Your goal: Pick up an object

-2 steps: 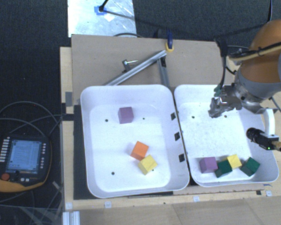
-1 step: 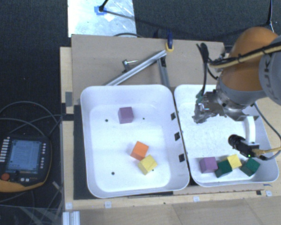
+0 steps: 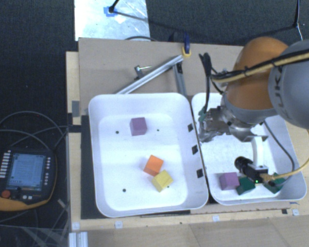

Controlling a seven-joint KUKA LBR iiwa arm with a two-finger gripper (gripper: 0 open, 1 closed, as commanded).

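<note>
My gripper (image 3: pixel 210 127) hangs over the left part of the right bin (image 3: pixel 293 189), under the grey and orange wrist, which hides much of that bin. A purple cube (image 3: pixel 228 180) lies near the right bin's front edge, below and to the right of the gripper and apart from it. Beside it lies a dark green block (image 3: pixel 245 188), and another green piece (image 3: pixel 274 186) shows further right. In the left bin (image 3: pixel 100 138) rest a purple cube (image 3: pixel 138 126), an orange cube (image 3: pixel 153 164) and a yellow cube (image 3: pixel 162 180) touching the orange one.
The two bins meet at a raised rim (image 3: pixel 195 153) with black clips, just left of the gripper. A metal bar (image 3: pixel 154 73) lies on the brown board behind the bins. A teach pendant (image 3: pixel 23 176) sits on the floor at left.
</note>
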